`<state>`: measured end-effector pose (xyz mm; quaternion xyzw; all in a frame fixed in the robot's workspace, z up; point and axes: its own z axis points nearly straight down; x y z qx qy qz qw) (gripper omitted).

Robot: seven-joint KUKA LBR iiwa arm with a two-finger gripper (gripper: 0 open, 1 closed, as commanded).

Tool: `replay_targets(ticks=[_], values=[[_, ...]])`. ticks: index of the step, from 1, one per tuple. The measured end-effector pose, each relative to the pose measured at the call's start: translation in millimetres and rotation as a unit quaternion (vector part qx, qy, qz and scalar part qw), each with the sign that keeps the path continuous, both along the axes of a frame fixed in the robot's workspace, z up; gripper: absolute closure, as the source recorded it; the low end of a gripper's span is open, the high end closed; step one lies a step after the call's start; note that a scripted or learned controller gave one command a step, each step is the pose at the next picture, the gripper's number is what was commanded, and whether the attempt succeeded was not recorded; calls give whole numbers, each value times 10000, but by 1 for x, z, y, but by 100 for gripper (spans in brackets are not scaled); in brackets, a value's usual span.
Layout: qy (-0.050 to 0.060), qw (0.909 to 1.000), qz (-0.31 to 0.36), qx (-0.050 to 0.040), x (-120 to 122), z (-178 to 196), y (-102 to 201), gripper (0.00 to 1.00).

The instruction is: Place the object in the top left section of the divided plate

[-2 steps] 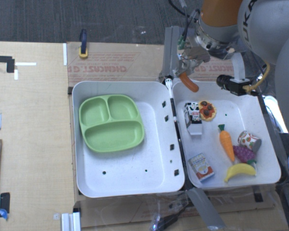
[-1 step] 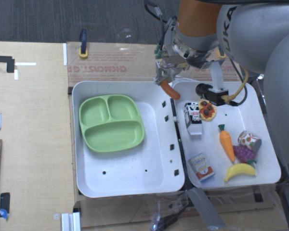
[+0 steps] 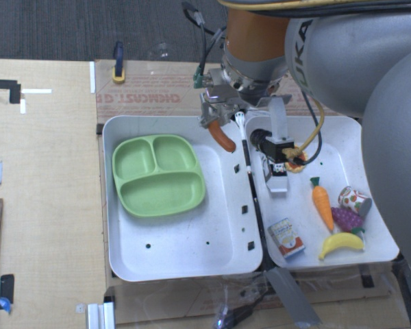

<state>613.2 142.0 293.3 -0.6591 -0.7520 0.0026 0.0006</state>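
A light green divided plate lies in the left bin, toward its upper left. It has two small sections at the far side and one long section at the near side. My gripper hangs over the left bin's far right corner, to the right of the plate. It is shut on the upper end of an orange-red sausage. The sausage slants down and to the right below the fingers, above the bin floor and close to the divider between the bins.
The right bin holds a carrot, purple grapes, a banana, a small carton, a patterned cup and a small orange-yellow item. The arm's bulk covers the upper right.
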Motion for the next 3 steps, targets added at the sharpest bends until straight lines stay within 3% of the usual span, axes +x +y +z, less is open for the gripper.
replay_targets(ticks=[1, 2, 3], values=[[-5, 9998, -206, -5, 33, -1, 68, 100], [0, 9999, 109, -3, 38, -37, 42, 100], [15, 9999, 117, -19, 39, -30, 41, 100]])
